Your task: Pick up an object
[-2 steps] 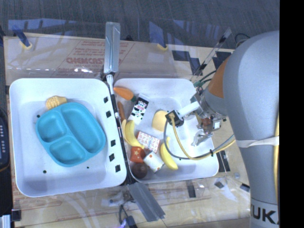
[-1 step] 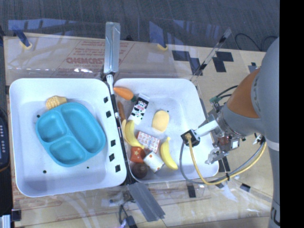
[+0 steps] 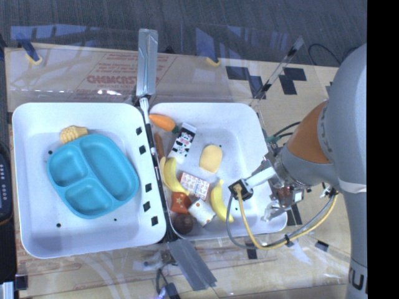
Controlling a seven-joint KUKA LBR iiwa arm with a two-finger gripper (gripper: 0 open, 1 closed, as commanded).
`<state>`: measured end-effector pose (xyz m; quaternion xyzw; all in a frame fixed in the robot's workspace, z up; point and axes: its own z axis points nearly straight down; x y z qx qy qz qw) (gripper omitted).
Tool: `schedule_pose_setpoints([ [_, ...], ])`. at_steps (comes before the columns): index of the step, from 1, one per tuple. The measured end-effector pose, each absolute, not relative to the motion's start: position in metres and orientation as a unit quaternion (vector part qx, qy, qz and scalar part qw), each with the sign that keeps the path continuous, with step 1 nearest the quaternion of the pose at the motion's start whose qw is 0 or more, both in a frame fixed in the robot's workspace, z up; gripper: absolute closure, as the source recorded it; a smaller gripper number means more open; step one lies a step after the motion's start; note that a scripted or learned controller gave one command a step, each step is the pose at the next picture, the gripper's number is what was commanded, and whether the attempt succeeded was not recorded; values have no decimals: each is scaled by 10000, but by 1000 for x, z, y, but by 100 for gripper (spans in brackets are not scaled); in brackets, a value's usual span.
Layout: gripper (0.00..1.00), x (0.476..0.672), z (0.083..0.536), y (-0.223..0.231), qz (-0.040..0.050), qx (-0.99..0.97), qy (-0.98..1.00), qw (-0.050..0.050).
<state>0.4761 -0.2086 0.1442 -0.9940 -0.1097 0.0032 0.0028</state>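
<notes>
The arm (image 3: 330,148) reaches in from the right and hangs over the right-hand rim of the right bin (image 3: 249,120), so the step in hand appears to be the approach: no object sits between the fingers, and nothing has been lifted. The gripper (image 3: 278,203) is seen near the lower right corner of that bin, beside a black-and-white bracket (image 3: 249,184) and looping yellow cable (image 3: 249,232); whether its fingers are open or closed cannot be told from this view. The candidate objects lie clustered along the left half of the right bin, well apart from the gripper. Nearest to it is a banana (image 3: 219,203), yellow, curved, lying flat on the bin floor. A second banana (image 3: 169,174) lies against the divider side. Between them rests a small red-and-white carton (image 3: 194,184). Above these sits a pale yellow, rounded item (image 3: 211,157), possibly a lemon, standing clear of its neighbours. A black-and-white carton (image 3: 182,142) and an orange carrot (image 3: 163,122) occupy the upper left corner. A red item (image 3: 180,201), a dark round item (image 3: 182,223) and a white item (image 3: 201,212) crowd the lower left corner. The next move likely calls for travel leftward over one object, then a straight descent. The pale rounded item offers the clearest access; the crowded corner risks a pinch on two things. The left bin (image 3: 37,229) holds a blue divided plate (image 3: 93,174) and a piece of corn (image 3: 73,132).
</notes>
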Motion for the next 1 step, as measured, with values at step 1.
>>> schedule_pose_setpoints([
  [1,0,478,167,-210,1,-9676,-2523,5],
])
